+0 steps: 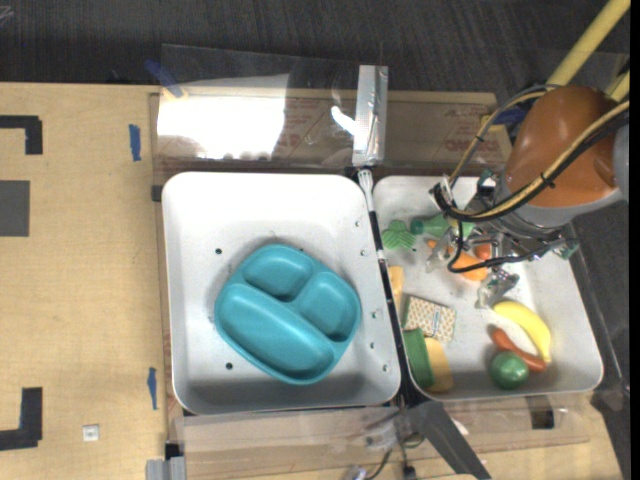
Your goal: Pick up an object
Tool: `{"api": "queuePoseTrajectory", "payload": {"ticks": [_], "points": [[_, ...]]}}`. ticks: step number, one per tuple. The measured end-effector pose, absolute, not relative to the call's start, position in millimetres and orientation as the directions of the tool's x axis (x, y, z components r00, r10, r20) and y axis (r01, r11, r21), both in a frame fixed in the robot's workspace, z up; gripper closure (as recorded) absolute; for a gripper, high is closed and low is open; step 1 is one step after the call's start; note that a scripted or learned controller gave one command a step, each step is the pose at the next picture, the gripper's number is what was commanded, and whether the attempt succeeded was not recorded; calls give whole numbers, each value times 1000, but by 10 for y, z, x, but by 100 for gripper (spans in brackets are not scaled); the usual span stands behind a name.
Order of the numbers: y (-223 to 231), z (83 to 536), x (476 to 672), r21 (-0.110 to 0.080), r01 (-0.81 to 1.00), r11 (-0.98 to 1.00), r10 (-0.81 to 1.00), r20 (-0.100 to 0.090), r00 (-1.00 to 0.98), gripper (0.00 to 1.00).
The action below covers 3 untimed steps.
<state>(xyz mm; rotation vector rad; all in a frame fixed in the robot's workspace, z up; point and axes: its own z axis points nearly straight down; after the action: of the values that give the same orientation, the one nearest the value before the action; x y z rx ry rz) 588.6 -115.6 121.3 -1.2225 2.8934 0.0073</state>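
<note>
Spanning the left of the camera view, a pale brown worktop (pixel 80 268) is seen, marked with black tape corners and short blue tape strips, while dark floor is visible along the top. Two shallow white bins are carried side by side on it. A clear plastic sheet (pixel 260 118) with a bright glare is taped behind them.

The gripper (pixel 497 286) is lowered into the right bin (pixel 585 318), below the grey arm and its orange band (pixel 555 143), amid looped cables. Whether it is released or clenched cannot be told, as its tip is blurred and tangled with the cables, and nothing can be made out between its parts.

Counted in the right bin are: one yellow banana (pixel 525 326), just below and beside the gripper; one red-orange piece (pixel 515 343) tucked under the banana; one green ball (pixel 510 370) lower still; one patterned square packet (pixel 430 319) to the gripper's left; one green and yellow block (pixel 427 360) below that packet; one green toy (pixel 400 234) up and to the left of the gripper; and one small orange item (pixel 480 251) just above it, partly hidden by cables.

Well to the left of the gripper, the left bin (pixel 190 228) is occupied by one teal divided plate (pixel 288 311), in which three compartments are counted.
</note>
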Motion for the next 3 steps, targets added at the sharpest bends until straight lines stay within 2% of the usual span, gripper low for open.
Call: {"api": "queuePoseTrajectory", "payload": {"ticks": [1, 2, 3], "points": [[-1184, 891, 6170, -6, -666, 746, -666, -10, -746, 0], [-1309, 894, 5742, -7, -694, 720, -694, -9, -720, 0], [-940, 897, 5920, -9, -659, 752, -659, -13, -752, 0]]}}
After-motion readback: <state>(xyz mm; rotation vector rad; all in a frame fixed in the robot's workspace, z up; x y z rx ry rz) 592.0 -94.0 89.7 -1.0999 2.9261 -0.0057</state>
